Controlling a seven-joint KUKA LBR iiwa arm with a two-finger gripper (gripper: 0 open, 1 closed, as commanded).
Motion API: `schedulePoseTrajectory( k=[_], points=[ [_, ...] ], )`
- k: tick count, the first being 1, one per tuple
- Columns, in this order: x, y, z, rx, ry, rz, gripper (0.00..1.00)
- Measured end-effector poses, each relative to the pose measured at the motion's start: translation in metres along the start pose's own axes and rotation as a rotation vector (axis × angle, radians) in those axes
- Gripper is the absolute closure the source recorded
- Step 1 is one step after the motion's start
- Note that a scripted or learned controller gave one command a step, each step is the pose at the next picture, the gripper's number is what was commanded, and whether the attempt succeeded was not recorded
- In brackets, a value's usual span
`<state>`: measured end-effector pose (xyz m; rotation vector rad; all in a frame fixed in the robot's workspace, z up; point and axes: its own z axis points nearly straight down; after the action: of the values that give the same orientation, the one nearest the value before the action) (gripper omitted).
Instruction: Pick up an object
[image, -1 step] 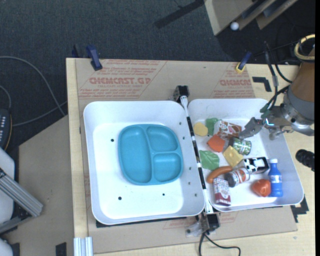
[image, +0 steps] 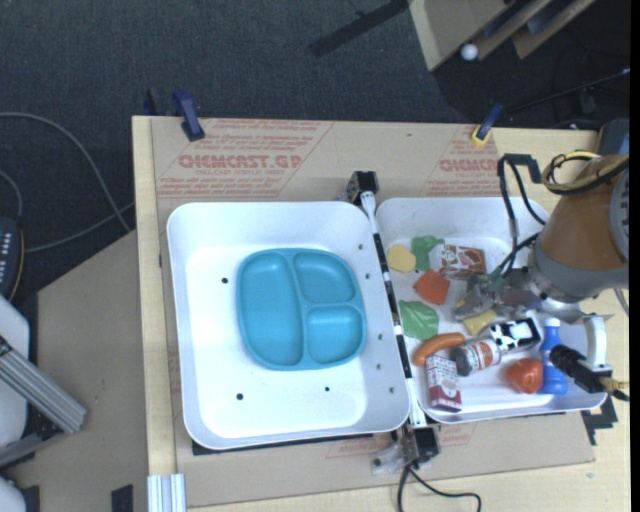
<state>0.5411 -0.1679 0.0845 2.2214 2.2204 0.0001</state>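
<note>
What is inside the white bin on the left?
The left bin holds a blue divided plate with three compartments, lying flat, nothing in them. Whatever lies under the plate is covered.

One fixed overhead view, slanted down on both white bins (image: 190, 300), arm (image: 585, 240) entering from right.

The left bin (image: 190, 300) holds a divided plate (image: 300, 306) at its middle. The right bin (image: 480, 208) lies against its right edge, crowded with small objects (image: 470, 340) toward its near edge. The arm (image: 590, 240) stands over that bin's right side.
</note>
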Motion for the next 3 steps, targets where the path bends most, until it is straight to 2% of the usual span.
schedulePoseTrajectory(
  k=[1,2,3],
  points=[
    [0.021,-0.055,-0.001,-0.009,-0.003,-0.002,0.00],
    [0.021,-0.055,-0.011,-0.010,-0.003,0.000,1.00],
    [0.022,-0.053,-0.011,-0.013,-0.003,-0.004,0.00]
  ],
)
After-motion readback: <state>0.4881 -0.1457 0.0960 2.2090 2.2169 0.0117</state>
